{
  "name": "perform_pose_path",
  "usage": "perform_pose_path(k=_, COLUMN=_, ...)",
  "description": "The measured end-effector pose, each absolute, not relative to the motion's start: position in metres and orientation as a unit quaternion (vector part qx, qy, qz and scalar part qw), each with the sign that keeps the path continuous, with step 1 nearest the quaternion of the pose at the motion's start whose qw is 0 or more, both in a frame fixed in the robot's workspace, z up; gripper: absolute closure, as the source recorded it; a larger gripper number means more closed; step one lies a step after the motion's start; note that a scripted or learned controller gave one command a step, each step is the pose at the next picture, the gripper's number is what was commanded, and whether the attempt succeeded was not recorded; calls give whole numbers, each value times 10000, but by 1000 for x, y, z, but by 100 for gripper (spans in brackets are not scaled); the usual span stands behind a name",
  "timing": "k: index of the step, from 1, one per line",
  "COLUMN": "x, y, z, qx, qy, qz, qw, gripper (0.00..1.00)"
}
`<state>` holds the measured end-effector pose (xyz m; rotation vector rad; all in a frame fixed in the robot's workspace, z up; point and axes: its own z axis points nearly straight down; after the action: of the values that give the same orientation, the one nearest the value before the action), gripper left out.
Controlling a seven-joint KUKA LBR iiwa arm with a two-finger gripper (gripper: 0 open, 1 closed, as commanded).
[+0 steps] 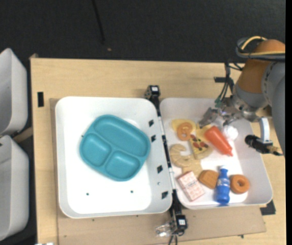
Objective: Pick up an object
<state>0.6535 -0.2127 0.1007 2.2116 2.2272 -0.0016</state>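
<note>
The right bin (262,180) holds several toy foods: an orange carrot (220,140), a pizza slice (200,144), a ring-shaped pastry (184,129), a croissant (180,155), a pink box (191,185), a brown bun (208,178), a blue bottle (222,187) and a donut (240,184). My gripper (218,119) hangs over the bin's far right part, just beyond the carrot's upper end. Its fingers are spread open and hold nothing.
A teal divided plate (115,147) lies in the left bin (74,193). A small white object (231,132) sits beside the carrot. The grey and orange arm (258,75) comes in over the bench's far right corner. Clips line the divider (162,152) between the bins.
</note>
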Motion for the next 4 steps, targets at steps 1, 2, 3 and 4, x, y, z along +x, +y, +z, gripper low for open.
perform_pose_path(k=1, x=655, y=-214, z=114, qx=7036, qy=7106, qz=-2, qw=42, gripper=100)
perform_pose_path(k=2, x=647, y=-218, z=165, qx=7067, qy=7075, qz=12, qw=29, gripper=100)
perform_pose_path(k=3, x=643, y=-217, z=211, qx=7064, qy=7078, qz=13, qw=29, gripper=100)
perform_pose_path(k=4, x=644, y=-219, z=243, qx=7060, qy=7082, qz=8, qw=19, gripper=100)
